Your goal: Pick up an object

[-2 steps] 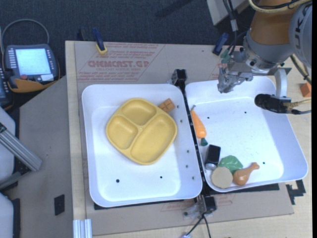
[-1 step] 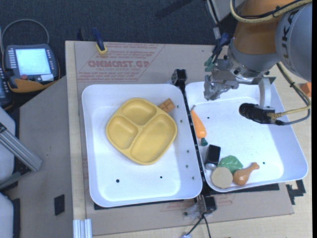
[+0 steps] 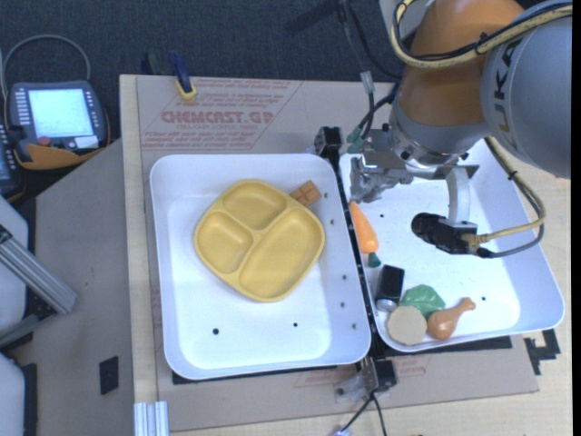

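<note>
- On the bench (image 3: 227, 116), I see two white bins (image 3: 182, 334), a yellow tray (image 3: 259, 239) in the left.
- Gripper (image 3: 368, 184) hangs over the carrot (image 3: 364, 228); its fingers' state I cannot tell.

The left bin (image 3: 182, 334) has open floor along its front and left, with the yellow plate (image 3: 260, 239) filling its middle. The right bin (image 3: 536, 289) is crowded at its front-left corner: carrot (image 3: 364, 229), black block (image 3: 390, 283), chicken leg (image 3: 449, 317).

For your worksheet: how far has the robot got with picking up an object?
Nothing looks picked yet. The gripper sits low in the right bin, just above the carrot; the view shows nothing between its fingers. The grasp and lift remain.
</note>
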Controlling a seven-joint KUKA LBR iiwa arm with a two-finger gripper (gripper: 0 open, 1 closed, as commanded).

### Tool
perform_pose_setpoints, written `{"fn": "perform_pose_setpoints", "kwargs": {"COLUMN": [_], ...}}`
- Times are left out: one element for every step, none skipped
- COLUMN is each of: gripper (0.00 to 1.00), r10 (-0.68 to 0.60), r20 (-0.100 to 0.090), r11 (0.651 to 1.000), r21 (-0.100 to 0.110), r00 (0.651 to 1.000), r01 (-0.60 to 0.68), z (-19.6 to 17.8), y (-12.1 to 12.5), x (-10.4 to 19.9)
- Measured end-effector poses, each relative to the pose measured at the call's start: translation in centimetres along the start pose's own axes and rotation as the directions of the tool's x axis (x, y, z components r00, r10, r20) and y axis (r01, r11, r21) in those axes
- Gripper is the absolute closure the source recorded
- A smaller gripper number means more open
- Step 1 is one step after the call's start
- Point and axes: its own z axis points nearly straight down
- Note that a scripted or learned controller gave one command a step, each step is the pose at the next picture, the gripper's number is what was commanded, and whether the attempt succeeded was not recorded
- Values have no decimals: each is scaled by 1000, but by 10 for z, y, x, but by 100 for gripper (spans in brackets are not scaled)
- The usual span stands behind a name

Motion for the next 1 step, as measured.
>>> {"fn": "perform_pose_setpoints", "kwargs": {"gripper": [100], "r10": [-1], "r20": [0], "r11": [1000], "r21": [1], "r00": [1000], "r01": [1], "z": [16], "y": [-19], "x": [49]}}
